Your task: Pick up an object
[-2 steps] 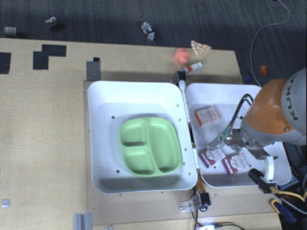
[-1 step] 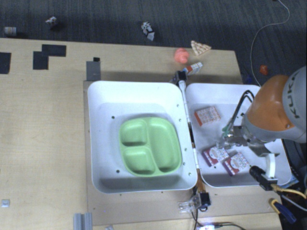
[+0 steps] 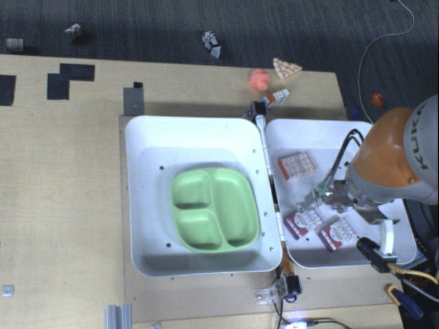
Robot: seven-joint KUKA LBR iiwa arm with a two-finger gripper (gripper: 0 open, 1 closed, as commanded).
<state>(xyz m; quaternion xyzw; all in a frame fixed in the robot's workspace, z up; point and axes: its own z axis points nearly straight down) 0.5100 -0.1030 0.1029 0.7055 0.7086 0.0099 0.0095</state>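
- The gripper (image 3: pixel 321 196) hangs low inside the right bin (image 3: pixel 405 252), near its middle; metal parts at the wrist show, but whether it is spread or pressed together I cannot tell.
- Nearest to the gripper is a red-and-white packet (image 3: pixel 304 221), just beside it on the side toward the bin's near wall. Its long axis runs slantwise, roughly from the left bin (image 3: pixel 137 184) side up toward the gripper.
- A second packet (image 3: pixel 337 233) lies a little further along the near wall, on the arm's side of the gripper, partly under the wrist. It is tilted much like the first.
- A third packet (image 3: pixel 296 164) lies apart from the gripper, toward the bin's far wall, close to the divider between the bins.
- Furthest from the gripper, a green tray (image 3: pixel 214 208) with three compartments sits in the middle of the left bin.
- My judgement: the first packet is the likely target, and the move turns on a short shift toward the near wall, with the jaws set across the packet's short side.
- Nothing visible sits between the jaws, so the pick is not yet made.
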